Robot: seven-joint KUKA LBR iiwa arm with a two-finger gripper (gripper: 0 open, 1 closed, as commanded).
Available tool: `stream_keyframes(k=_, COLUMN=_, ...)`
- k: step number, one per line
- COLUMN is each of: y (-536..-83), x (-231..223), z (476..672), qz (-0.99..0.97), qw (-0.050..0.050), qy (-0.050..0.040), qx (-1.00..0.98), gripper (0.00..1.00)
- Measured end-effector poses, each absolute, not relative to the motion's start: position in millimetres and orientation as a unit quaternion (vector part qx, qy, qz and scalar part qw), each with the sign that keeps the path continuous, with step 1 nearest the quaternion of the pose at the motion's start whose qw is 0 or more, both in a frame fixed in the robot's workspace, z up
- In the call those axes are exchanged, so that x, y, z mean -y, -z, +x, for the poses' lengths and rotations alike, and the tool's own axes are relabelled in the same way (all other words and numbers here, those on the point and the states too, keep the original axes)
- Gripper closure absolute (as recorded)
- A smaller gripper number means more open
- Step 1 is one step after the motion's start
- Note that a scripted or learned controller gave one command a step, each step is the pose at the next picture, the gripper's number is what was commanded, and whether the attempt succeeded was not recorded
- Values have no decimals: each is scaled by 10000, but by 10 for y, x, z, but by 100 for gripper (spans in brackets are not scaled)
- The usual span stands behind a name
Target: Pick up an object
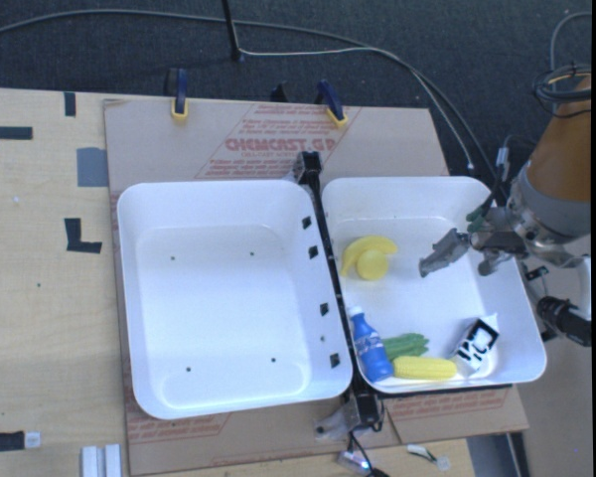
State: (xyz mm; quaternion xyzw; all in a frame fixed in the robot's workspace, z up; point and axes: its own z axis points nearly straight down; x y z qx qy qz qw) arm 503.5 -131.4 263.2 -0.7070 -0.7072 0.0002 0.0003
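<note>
The right bin [407, 195] holds several objects. A yellow rounded piece [368, 258] lies near its left wall. Along the front wall lie a blue bottle [370, 346], a green item [405, 345], a yellow banana-shaped piece [424, 368] and a black-and-white box [477, 344]. My gripper [459, 264] hangs over the right part of this bin, to the right of the yellow rounded piece and above the box. It is open, with nothing between its fingers [437, 257].
The left bin [219, 306] sits beside the right one, joined by a black divider with clips [323, 266]. Both rest on a cardboard sheet [268, 142] held by two clamps. A cable [417, 78] runs across the back.
</note>
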Motion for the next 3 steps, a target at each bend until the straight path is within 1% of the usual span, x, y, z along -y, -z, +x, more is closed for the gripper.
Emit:
stream_keyframes(k=1, y=-2200, x=1696, z=5591, qz=-7073, qw=6, qy=-10, qx=7069, gripper=0)
stream_keyframes(k=2, y=-1232, x=1142, z=5757, qz=-7055, qw=38, qy=-22, qx=7087, gripper=0)
stream_keyframes(k=3, y=-834, x=1121, z=6132, qz=-7067, qw=5, qy=-5, qx=7075, gripper=0)
